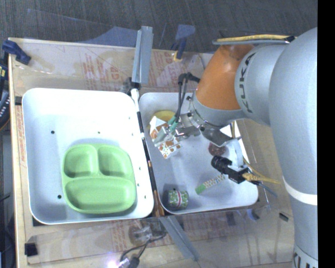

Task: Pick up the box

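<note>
The end effector (178,132) sits low in the right-hand shallow white bin (212,205), at the end of the grey arm with its orange band (223,85). Whether it is open or closed cannot be told from this view. Directly at its tip, on the side away from the arm, lies the small white cardboard box with brown and orange print (163,138), tilted and crumpled-looking, close to the bin's left wall; whether the box is gripped is unclear. Just beyond the box, toward the far rim, is a yellow rounded object (164,116). Nearer the camera than the end effector lie a slim green-and-white tube-like item (211,185) and a small round green patterned can (177,197) near the front rim. Well off to the end effector's left, the other white bin (44,110) holds a light green plastic tray with three compartments (99,178). Both bins rest on the wooden surface (72,66).
</note>
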Tool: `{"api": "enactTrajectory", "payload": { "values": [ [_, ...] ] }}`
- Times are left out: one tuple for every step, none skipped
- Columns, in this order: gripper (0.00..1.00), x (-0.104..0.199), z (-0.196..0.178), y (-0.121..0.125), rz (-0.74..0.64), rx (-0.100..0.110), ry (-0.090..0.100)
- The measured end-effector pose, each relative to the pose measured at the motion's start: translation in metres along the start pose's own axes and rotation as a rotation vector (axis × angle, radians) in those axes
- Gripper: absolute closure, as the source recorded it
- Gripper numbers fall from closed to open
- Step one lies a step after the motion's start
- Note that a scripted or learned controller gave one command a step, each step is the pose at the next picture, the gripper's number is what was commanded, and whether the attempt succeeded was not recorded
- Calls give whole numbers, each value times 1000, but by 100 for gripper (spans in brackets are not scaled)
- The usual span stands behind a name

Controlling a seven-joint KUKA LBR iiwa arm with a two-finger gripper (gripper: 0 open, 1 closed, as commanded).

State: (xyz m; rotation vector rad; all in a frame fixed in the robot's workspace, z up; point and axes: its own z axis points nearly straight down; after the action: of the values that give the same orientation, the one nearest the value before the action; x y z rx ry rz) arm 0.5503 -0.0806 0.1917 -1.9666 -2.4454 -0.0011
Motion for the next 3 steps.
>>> {"api": "enactTrajectory", "payload": {
  "values": [
    [100, 1, -199, 3, 287, 0, -2],
    [100, 34, -35, -12, 342, 4, -1],
    [100, -13, 46, -6, 192, 4, -1]
  ]
}}
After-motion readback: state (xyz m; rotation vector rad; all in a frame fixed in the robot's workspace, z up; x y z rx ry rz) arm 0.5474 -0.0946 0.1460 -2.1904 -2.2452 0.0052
